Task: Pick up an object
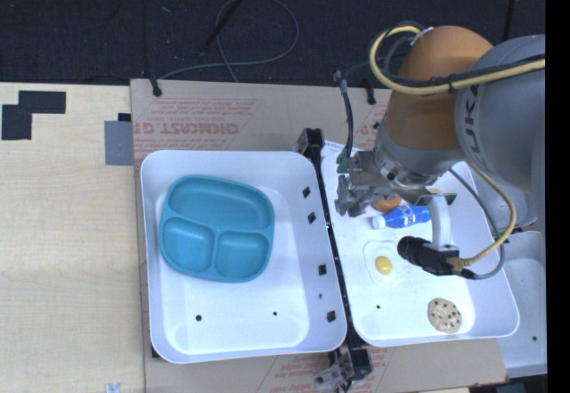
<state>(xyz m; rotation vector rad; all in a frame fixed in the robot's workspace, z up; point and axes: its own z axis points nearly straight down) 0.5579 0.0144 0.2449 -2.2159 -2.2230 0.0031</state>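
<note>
My gripper [354, 198] hangs low over the upper left part of the right bin [499, 315]. Just to its right a small orange thing [387, 201] peeks out from under the wrist, and a blue bottle-like thing [405, 217] lies below that. A fried-egg toy [383, 265] lies in the middle of the same bin, and a round cookie [444, 315] rests near its front right corner. Nothing shows between the fingers.
The left bin [178, 329] holds a blue divided plate [216, 227] in its upper left half. A black divider with clips [325, 240] runs between the two bins. The arm's grey and orange body [445, 88] covers the right bin's far side.
</note>
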